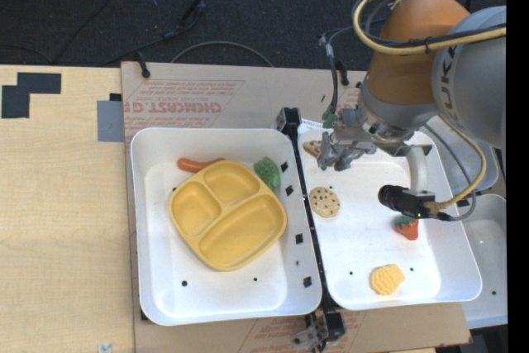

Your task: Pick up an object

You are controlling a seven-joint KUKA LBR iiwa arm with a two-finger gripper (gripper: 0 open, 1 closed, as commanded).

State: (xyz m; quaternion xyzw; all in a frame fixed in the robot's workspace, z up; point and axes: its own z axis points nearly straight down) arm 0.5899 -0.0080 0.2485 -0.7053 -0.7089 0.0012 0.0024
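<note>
Right bin (463, 281), arm hiding pincer (335, 157), strawberry (406, 228) half covered

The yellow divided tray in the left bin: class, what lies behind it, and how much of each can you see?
Behind the yellow tray, at its far edge, lie an orange carrot-like piece and a green leafy piece. Each shows partly; the tray's rim covers their near ends.

Right bin — a cookie (324, 202), yellow ridged piece (386, 279), red item (406, 229); left bin — yellow tray (227, 214).
</note>
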